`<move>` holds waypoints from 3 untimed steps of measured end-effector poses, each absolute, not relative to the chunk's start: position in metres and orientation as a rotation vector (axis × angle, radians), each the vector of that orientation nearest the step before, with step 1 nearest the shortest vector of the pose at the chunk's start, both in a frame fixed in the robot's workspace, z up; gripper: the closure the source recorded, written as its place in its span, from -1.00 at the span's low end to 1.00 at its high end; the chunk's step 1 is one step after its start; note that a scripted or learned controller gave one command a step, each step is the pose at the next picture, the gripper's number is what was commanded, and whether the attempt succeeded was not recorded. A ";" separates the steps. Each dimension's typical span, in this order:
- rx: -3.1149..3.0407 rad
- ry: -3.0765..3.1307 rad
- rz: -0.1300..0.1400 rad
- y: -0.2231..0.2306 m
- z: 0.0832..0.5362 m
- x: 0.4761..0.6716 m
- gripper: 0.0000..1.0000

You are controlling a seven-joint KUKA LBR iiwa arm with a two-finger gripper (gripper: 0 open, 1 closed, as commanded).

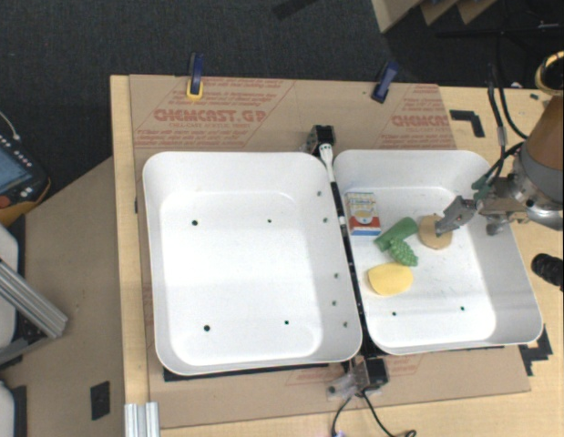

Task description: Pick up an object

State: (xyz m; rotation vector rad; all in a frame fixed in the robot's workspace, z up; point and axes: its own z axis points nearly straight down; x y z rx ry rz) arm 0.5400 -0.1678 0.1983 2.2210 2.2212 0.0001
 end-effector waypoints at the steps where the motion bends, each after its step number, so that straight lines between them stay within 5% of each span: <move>1: 2.206 2.204 0.012 -0.221 0.379 0.570 -1.00; 2: 2.214 2.217 0.002 -0.218 0.379 0.569 1.00; 3: 2.228 2.224 -0.003 -0.191 0.323 0.500 1.00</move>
